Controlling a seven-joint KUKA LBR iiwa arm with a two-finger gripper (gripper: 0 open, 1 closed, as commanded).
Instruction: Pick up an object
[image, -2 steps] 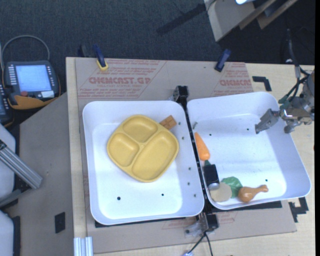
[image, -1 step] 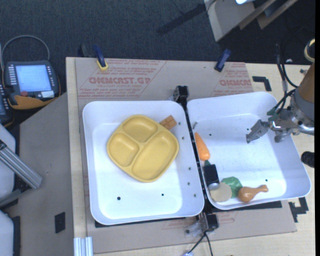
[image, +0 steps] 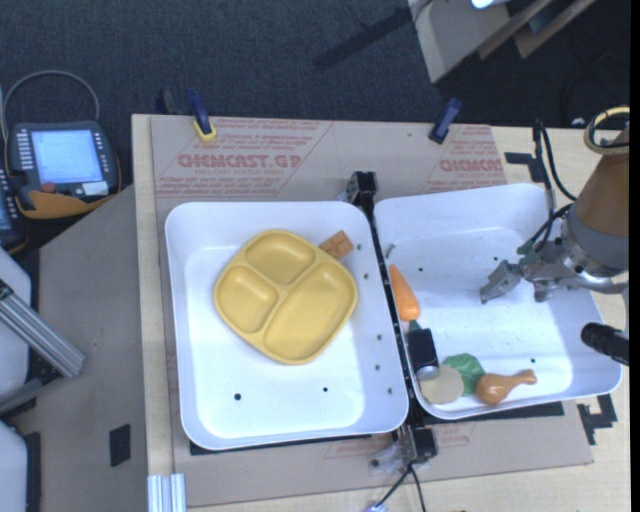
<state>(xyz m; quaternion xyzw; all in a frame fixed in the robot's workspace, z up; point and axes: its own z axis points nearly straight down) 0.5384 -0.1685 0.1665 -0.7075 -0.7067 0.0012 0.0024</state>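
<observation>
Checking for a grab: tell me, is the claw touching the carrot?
Apart. The camera view shows bare white bin floor between the claw and the carrot.

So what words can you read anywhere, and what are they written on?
"CHEMCAST GP" in red, on the brown board behind the left bin.
Same red print on the board behind the right bin, cut off and blurred.
Handheld screen at far left: too small to read.

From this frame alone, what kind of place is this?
Likely a robotics lab bench, not a kitchen. Two white bins sit on a clamped board, holding toy food such as a carrot and a yellow plate. A teach pendant lies beside it.
</observation>
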